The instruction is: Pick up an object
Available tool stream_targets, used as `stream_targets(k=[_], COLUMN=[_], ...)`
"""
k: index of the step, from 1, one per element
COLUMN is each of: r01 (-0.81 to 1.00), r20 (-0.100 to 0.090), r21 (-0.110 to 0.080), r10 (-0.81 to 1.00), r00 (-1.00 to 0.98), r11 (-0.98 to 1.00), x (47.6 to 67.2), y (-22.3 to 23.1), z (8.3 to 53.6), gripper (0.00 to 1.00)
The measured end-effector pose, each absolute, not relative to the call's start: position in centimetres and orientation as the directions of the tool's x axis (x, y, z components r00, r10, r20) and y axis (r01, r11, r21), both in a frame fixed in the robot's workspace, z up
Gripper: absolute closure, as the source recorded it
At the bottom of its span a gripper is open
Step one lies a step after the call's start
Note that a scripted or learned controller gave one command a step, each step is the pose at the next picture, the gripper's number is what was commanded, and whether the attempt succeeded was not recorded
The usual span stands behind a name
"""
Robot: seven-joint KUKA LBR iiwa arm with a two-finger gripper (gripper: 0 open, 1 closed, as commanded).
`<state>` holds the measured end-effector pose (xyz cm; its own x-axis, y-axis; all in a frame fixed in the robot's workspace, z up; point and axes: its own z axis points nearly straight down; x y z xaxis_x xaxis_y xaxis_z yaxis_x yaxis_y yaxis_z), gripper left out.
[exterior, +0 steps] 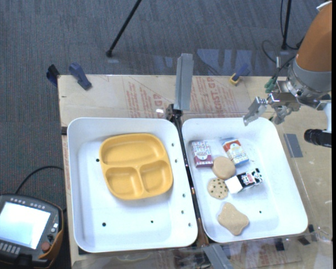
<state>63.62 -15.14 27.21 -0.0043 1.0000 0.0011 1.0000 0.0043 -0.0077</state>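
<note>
Above the far right corner of the right bin (280, 150), the gripper (267, 112) hangs with its two fingers spread apart, nothing between them and touching nothing. Below it, that bin holds a red carton (201, 153), a blue-and-white carton (235, 150), a round bun (224, 167), a chip cookie (217, 188), a black-and-white carton (244, 181) and a tan bread slice (233, 218). These lie clustered, the bun touching the cookie and the black-and-white carton. Beside it, the left bin (84, 206) holds a yellow three-part tray (136, 165), lying flat near its middle.
</note>
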Motion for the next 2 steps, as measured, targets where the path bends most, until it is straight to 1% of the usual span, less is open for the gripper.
stream_targets(k=[1, 2], r01=[0.994, 0.912], r20=[0.001, -0.002], r21=[-0.019, -0.011], r10=[0.994, 0.912], r00=[0.11, 0.411], r11=[-0.11, -0.411], x=[64.1, 64.3], y=[-14.8, -14.7], z=[12.2, 8.2], gripper=[0.0, 0.0])
